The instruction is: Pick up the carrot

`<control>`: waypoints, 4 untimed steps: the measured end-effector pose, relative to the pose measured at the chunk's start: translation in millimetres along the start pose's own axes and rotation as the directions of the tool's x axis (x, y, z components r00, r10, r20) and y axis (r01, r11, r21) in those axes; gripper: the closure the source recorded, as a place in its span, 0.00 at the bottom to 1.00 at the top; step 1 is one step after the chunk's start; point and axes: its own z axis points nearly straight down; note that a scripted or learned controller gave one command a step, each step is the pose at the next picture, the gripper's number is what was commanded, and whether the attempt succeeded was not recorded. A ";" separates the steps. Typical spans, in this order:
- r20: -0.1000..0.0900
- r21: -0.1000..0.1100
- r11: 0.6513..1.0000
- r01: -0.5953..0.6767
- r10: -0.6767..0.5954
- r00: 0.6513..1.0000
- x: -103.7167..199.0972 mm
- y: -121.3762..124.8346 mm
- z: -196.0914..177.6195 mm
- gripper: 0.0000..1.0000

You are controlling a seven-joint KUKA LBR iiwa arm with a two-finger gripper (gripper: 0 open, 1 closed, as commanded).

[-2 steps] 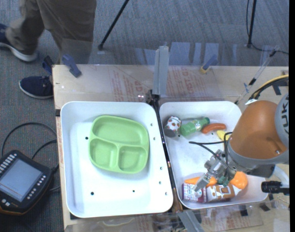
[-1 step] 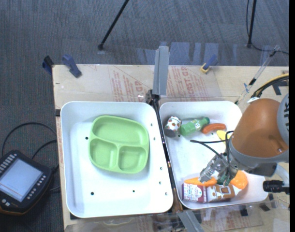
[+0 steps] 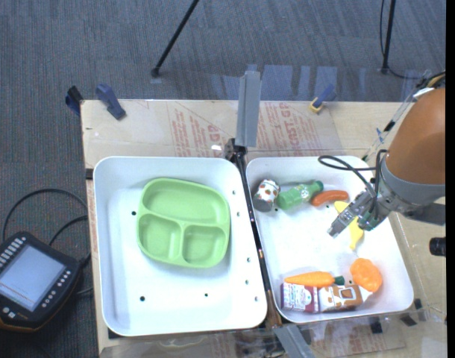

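The carrot [image 3: 309, 279], orange with a green top at its right end, lies in the right bin [image 3: 302, 237] near its front edge, resting along the top of a small carton [image 3: 321, 297]. My gripper [image 3: 347, 221] hangs over the right side of that bin, above and to the right of the carrot and well apart from it. It is just over a yellow banana-like piece [image 3: 355, 236]. Nothing of the carrot is in the gripper.
The right bin also holds a round ball-like toy [image 3: 266, 192], a green bottle [image 3: 300, 195], an orange-red sausage shape [image 3: 329, 198] and an orange lump [image 3: 367, 274] beside the carrot's top. In the left bin [image 3: 115, 274] lies a green divided plate [image 3: 185, 223].
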 end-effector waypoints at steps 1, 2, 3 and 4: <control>0.000 0.000 1.000 0.000 0.000 1.000 0.1 -0.1 0.1 0.00; -0.005 0.002 0.991 0.135 -0.135 0.991 39.8 -4.8 99.1 0.00; 0.008 -0.007 0.936 0.352 -0.352 0.936 46.6 -17.3 122.2 0.00; 0.008 -0.009 0.937 0.348 -0.348 0.938 46.8 -16.6 112.7 1.00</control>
